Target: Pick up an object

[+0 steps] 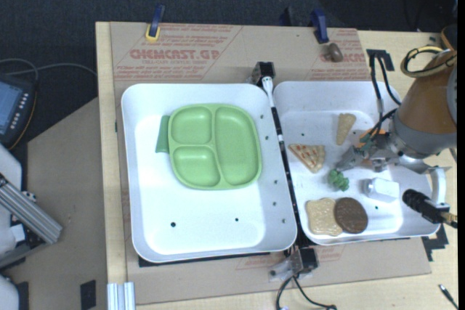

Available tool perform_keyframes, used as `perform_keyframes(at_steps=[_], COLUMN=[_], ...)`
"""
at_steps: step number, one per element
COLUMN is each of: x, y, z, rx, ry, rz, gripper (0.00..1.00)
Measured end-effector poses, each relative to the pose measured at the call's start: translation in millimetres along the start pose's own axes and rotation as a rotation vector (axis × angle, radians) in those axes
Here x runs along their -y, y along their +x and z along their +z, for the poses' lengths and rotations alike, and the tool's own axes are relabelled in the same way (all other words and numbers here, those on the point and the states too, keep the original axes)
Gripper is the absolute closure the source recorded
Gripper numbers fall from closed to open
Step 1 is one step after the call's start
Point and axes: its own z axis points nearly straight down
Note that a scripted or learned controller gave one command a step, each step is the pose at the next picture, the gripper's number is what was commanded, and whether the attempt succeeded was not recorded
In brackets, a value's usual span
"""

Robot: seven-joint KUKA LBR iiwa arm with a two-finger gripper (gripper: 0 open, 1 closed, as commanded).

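Note:
The right bin point(290, 94) holds several toy foods: a pizza slice point(308, 155), a tan bread wedge point(344, 128), a small green broccoli piece point(338, 179), a pale cracker point(322, 217), a brown round cookie point(351, 215) and a white block point(382, 189). My gripper point(354, 159) reaches in from the right and hangs low in the middle of this bin. It is just above and right of the broccoli, right of the pizza slice and below the bread wedge. Nothing is visibly held in it.
The left bin point(145, 221) carries a green divided plate point(213, 145) near its back. A black divider strip point(278, 138) runs between the bins. Cables point(379, 76) trail over the right bin's far corner. Blue clamps point(317, 24) hold the cardboard at the bench's back edge.

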Motion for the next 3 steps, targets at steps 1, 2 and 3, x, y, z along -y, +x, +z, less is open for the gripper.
perform_keyframes(at_steps=[1, 2, 3], x=[-1.2, -1.8, -5.8], y=[-0.9, -3.0, -3.5], z=[-13.5, -56.0, -119.9], rx=[0.003, 0.005, 0.006], ry=[-0.006, -0.01, -0.014], rz=[0.001, 0.0, -0.001], gripper=[1.0, 1.0, 1.0])
